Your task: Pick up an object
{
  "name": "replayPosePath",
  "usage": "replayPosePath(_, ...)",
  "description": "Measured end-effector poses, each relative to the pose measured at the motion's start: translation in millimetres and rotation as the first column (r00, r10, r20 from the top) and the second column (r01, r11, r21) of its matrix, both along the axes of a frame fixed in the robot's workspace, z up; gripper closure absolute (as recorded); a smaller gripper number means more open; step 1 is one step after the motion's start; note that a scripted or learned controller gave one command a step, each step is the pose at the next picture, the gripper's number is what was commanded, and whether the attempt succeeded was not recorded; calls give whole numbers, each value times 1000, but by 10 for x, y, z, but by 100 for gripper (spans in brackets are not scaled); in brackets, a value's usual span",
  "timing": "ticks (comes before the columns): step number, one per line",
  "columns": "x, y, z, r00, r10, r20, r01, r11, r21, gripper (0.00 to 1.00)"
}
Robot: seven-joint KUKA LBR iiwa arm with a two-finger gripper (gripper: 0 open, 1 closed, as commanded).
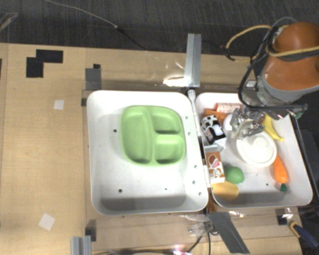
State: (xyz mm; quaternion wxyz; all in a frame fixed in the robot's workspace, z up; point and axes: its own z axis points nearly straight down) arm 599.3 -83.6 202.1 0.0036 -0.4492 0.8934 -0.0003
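Several small items crowded the right bin (304, 195), the white bowl (258, 149) at its centre, and the gripper (246, 125) hovered at the bowl's eleven o'clock, its spread impossible to tell, so descending squarely over one rim seemed wisest.

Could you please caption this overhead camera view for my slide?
KUKA arm's gripper lowered among toys in the right bin; a green divided plate lies in the left bin.
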Motion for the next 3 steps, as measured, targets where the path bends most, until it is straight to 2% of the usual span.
replayPosePath(1, -961, -392, 137, 1000, 24, -1, -24, 1000, -4, 100)
replayPosePath(2, -1109, -766, 162, 977, 211, -1, -211, 977, -4, 100)
replayPosePath(3, -869, -260, 176, 979, 204, 2, -204, 979, -2, 100)
